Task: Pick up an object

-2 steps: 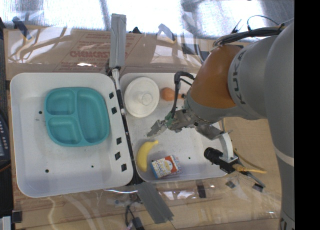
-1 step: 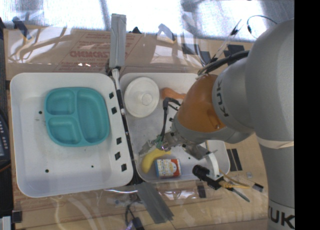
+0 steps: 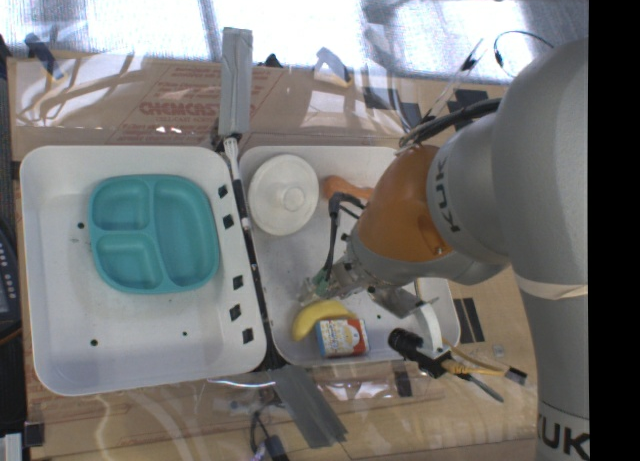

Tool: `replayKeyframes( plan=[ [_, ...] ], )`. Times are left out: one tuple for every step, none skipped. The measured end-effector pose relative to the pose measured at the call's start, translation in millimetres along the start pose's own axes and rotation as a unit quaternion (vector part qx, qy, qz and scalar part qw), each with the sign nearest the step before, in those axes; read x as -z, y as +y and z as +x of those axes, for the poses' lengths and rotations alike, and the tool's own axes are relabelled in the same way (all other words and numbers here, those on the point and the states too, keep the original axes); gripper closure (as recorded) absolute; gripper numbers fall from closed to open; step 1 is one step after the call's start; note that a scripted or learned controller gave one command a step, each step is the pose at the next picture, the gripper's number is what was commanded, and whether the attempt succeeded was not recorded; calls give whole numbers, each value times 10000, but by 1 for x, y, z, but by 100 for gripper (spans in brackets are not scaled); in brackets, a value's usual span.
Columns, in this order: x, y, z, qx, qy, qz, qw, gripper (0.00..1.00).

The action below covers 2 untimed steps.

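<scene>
We're low over the right bin (image 3: pixel 262 249) now, the gripper (image 3: pixel 335 284) hanging just above the banana (image 3: pixel 312 317), which lies near the front wall touching a small printed carton (image 3: pixel 342 337), and we cannot tell how the claw stands under that wrist. We'd judge the banana light, smooth and easily bruised, so we'd take it gently across its thick middle, clear of the carton.

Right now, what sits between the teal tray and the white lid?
In the camera view, the two bins' adjoining rims run between the teal tray and the white lid; otherwise just bare white bin floor.
</scene>
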<state>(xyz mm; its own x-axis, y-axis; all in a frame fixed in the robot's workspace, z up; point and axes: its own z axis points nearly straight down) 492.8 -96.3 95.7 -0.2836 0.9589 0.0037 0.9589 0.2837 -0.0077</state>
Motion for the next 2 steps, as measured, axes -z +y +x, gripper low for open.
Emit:
replayKeyframes(
  plan=[
    [93, 39, 75, 142, -5, -14, 9999, 100],
    [93, 35, -5, 1073, -13, -10, 9942, 100]
  ],
)
